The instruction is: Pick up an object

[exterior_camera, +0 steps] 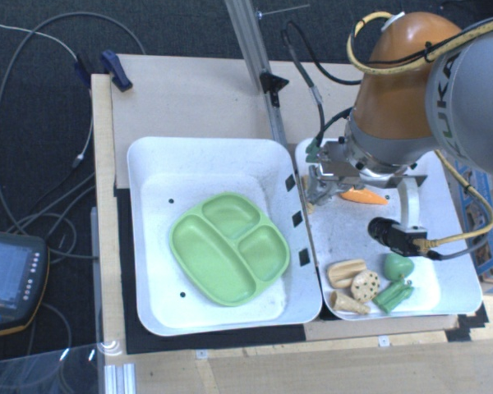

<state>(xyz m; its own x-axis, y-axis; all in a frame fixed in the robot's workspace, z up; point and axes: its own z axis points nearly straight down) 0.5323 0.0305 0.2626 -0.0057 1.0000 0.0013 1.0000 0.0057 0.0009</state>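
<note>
My gripper point(319, 187) hangs over the far left part of the right bin point(345, 240), close to the wall it shares with the left bin. An orange carrot point(365, 195) lies just to its right, partly hidden under the wrist. At the bin's near edge lie a tan bread stick point(345, 270), a round speckled cookie point(364, 286), another tan piece point(348, 304) and two green toy vegetables point(398, 265) point(391, 295). Nothing is visibly held.
A green divided plate point(230, 247) lies in the left bin point(148, 220). A black cable fitting point(391, 233) hangs off the arm over the middle of the right bin. A metal pole point(251, 39) rises at the back between the bins.
</note>
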